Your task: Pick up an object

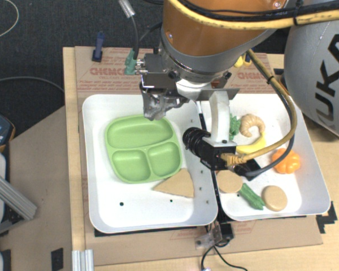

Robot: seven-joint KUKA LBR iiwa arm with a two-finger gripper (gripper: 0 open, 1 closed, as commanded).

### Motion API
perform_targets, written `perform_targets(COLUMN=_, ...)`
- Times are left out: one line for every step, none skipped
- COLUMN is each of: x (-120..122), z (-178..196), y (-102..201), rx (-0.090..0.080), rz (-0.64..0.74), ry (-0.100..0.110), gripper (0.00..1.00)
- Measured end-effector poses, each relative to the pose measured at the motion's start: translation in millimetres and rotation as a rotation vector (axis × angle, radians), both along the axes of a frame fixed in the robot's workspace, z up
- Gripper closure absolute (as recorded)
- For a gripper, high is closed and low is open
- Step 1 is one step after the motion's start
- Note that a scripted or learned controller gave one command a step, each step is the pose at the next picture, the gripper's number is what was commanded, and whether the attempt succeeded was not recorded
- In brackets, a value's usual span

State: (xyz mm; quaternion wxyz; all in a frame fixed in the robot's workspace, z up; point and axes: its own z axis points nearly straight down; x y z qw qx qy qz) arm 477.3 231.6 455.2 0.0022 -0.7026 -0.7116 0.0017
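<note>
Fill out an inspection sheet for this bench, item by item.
Surface: two shallow white bins, left bin and right bin, on a brown board.
Job's things: green divided plate and tan wedge in the left bin; croissant, banana, orange pepper, green bean and two tan discs in the right bin.
Clutter: blue clip on the board's far edge.
Grippers: pincer above the plate's far rim; nothing seen between its fingers.
Cables: yellow hose looping over the right bin; black cable on the floor.
Surroundings: dark floor.
</note>
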Motion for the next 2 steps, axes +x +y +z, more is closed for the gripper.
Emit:
perform_targets(x=1, z=-62, y=-7, rx=-0.005, rz=-0.014, ry=0.003, gripper=1.00)
perform_targets(x=31, z=-24, y=-7, rx=0.001, rz=-0.014, ry=-0.011, gripper=1.00)
